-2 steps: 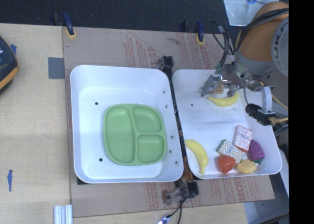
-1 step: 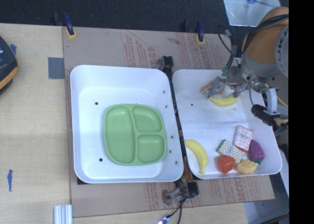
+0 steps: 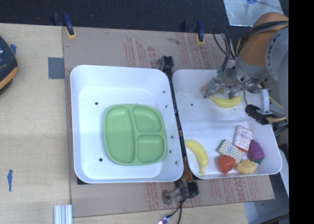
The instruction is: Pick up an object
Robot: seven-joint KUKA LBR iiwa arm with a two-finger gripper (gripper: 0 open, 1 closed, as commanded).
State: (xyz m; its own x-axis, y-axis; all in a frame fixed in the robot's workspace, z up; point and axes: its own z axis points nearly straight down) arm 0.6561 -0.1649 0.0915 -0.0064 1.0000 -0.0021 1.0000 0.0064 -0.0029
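Note:
My gripper [image 3: 223,89] hangs in the far part of the right bin [image 3: 196,120], open, its fingers spread to either side. Just under it, touching its near side, lies a small yellow banana-like piece [image 3: 226,102]; it is not between the fingers. A second yellow banana [image 3: 196,155] lies at the near left of that bin. Clustered at the near right are a red tomato [image 3: 225,163], a checkered packet [image 3: 230,150], a red and white carton [image 3: 242,137], a purple fruit [image 3: 255,151] and a small yellow item [image 3: 247,166].
The left bin [image 3: 88,100] bears a green divided plate [image 3: 134,134]. The grey arm with its orange band [image 3: 262,41] comes in over the right bin's far right corner. A dark clamp [image 3: 167,63] sits at the far end between the bins.

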